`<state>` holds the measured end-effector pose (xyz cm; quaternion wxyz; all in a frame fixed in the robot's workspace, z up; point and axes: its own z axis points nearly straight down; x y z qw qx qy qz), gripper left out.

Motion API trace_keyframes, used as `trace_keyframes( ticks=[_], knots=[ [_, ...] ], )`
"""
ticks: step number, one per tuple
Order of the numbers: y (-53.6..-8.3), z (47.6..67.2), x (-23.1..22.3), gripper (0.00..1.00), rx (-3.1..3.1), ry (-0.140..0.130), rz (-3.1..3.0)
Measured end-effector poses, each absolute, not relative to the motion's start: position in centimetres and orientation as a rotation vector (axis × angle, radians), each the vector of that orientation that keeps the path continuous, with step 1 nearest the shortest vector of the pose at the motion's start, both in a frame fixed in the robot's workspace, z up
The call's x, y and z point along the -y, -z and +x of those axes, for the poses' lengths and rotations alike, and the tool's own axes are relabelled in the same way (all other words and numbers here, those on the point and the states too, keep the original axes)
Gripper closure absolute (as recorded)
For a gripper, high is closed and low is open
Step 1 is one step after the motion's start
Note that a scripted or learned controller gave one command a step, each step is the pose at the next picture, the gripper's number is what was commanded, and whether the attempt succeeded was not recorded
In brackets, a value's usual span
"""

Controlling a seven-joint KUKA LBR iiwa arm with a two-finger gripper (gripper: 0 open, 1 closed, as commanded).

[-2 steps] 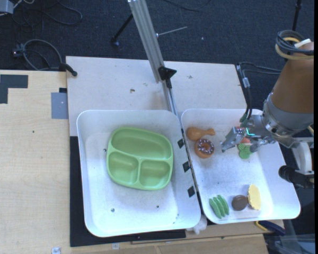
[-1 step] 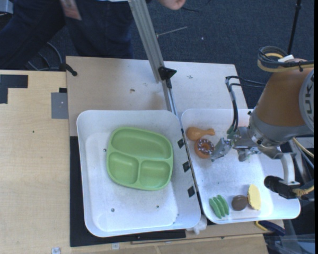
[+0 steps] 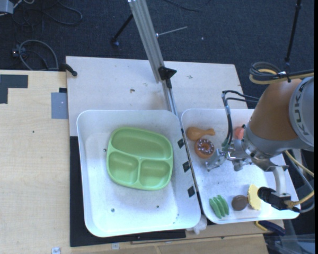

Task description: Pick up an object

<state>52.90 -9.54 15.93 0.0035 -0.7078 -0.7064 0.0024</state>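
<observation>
A: Which thing are we looking at for the pickup?

B: We see several small ones in the right bin (image 3: 243, 218). A sprinkled doughnut (image 3: 204, 147) lies near the bin's top left, touching an orange drumstick-shaped toy (image 3: 196, 134) just above it. Along the near edge sit a green ribbed piece (image 3: 219, 206), a brown round piece (image 3: 239, 202) and a yellow piece (image 3: 254, 197), close together in a row.

A: And the pincer (image 3: 216, 161)?

B: It hangs low over the right bin, just beside the doughnut, lower right of it. We see nothing between its fingers; whether they are spread or closed, we cannot tell.

A: What surrounds that?

B: The grey arm (image 3: 278, 118) with its orange band comes in from the right. The left bin (image 3: 90, 194) holds a green divided plate (image 3: 140, 158), lying flat. Both bins rest on the tabletop (image 3: 116, 83).
</observation>
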Motion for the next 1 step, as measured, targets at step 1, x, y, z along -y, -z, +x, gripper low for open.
trace_keyframes(
  ticks=[1],
  knots=[
    [-9.70, 53.09, 9.92, 0.00, 2.215, -0.009, -2.217]
  ],
)
